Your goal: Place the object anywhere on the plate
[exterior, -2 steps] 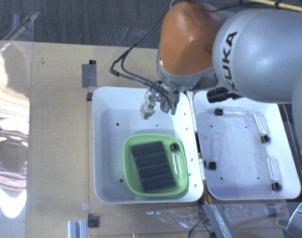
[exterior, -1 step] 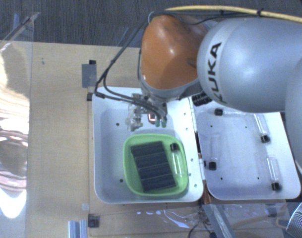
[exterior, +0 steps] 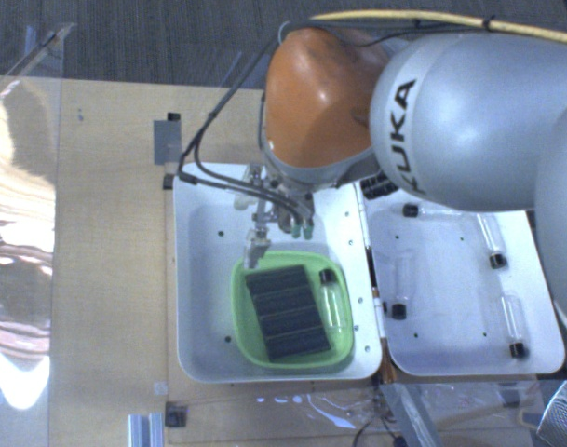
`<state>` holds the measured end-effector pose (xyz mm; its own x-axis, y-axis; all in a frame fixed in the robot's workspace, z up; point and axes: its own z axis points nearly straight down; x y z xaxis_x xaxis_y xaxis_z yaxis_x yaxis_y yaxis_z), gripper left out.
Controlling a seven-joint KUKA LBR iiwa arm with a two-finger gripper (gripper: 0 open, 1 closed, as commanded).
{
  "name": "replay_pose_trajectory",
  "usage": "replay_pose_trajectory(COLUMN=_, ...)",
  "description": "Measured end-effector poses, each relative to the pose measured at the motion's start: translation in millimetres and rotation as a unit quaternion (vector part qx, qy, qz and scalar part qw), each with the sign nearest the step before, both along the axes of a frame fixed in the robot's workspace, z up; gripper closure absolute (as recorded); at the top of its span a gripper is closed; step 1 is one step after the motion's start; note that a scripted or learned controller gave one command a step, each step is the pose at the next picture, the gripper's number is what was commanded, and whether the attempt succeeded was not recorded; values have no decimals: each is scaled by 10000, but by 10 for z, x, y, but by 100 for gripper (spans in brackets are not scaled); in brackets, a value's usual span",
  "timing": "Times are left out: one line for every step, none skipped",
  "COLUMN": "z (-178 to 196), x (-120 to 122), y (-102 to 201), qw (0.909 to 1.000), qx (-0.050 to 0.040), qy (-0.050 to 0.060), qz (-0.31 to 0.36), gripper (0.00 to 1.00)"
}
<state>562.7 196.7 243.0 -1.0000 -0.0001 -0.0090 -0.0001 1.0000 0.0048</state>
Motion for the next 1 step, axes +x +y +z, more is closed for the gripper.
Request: replay_pose_trajectory(z=-51, x=554, y=316, qw=9996, qx=-2, qy=-2, qz=266, gripper=0)
